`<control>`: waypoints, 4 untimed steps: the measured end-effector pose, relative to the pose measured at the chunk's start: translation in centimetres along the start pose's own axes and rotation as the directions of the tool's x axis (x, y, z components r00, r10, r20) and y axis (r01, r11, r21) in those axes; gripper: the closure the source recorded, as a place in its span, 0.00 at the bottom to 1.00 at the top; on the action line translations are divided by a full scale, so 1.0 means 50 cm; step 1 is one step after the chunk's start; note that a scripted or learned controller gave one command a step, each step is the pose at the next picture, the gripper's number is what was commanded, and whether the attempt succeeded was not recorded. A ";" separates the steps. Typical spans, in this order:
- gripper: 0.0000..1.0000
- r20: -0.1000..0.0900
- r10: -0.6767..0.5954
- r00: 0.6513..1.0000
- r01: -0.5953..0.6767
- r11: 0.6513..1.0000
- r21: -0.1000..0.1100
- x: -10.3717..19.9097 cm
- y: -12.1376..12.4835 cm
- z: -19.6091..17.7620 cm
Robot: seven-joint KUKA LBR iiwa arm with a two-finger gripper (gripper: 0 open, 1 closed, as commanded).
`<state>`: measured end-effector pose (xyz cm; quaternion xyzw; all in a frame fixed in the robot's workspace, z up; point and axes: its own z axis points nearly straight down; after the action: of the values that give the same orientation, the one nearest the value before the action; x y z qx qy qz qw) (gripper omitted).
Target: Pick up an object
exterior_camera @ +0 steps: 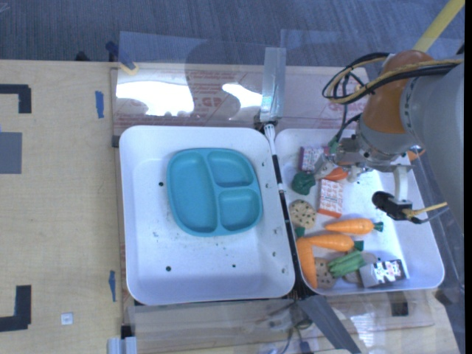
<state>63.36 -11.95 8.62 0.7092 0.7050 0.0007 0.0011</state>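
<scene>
Item: gripper (pixel 341 164), low at the right bin's (pixel 431 253) upper part; whether spread or closed cannot be told, the view being blurred there. Small orange piece (pixel 336 174) lies just at its 6 o'clock, long axis running 9-to-3.

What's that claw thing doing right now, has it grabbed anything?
Tool: low in the right bin, among the toy food at its far end; whether it grips anything cannot be told.

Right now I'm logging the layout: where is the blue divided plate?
The blue divided plate lies in the left white bin, slightly above its middle, across the divider from the toy food in the right white bin.
</scene>
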 end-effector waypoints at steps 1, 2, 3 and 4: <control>1.00 0.003 -0.002 1.000 0.002 1.000 -0.002 0.000 0.002 -0.025; 0.00 0.002 -0.003 1.000 0.003 1.000 -0.001 0.001 0.002 -0.023; 0.00 0.000 -0.134 0.991 0.134 0.991 -0.002 -0.015 -0.176 -0.003; 0.00 0.001 -0.078 0.997 0.078 0.997 -0.004 0.029 -0.093 -0.002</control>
<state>58.72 -10.47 8.73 0.6812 0.7321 0.0019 0.0028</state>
